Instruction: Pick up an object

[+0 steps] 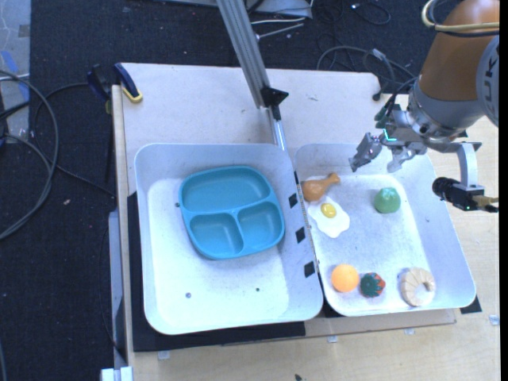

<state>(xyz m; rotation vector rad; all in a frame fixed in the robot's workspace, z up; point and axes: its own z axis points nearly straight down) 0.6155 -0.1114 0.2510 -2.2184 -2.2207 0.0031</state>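
The task named no particular object, so you had six candidates, all in the right bin (pixel 444 236): a chicken drumstick (pixel 320 186) at the near-left corner by the divider, a fried egg (pixel 329 217) just below it, a green ball (pixel 387 201) toward the middle, and along the front wall an orange ball (pixel 344 278), a dark multicoloured piece (pixel 372 285) and a pale shell-like pastry (pixel 417 286).

The claw (pixel 382 155) hung over the bin's back edge, fingers apart and nothing between them, above and between the drumstick and the green ball.

Risks, as judged:
- Both balls looked round and smooth; a closing pinch off centre would likely squirt them sideways.
- The egg lay flat; the fingers would probably scrape the bin floor before getting under it.
- Drumstick and egg sat nearly touching and close to the bin wall; a descent there could strike the wall or nudge both.
- The orange ball and the dark piece sat just beside each other; fingers might catch both.

Open room: the green ball stood well apart from its neighbours, with bare floor all round. The left bin (pixel 159 236) held a blue divided tray (pixel 232 211). The surface (pixel 190 101) behind the bins lay bare, apart from a slanted metal post (pixel 246 46).
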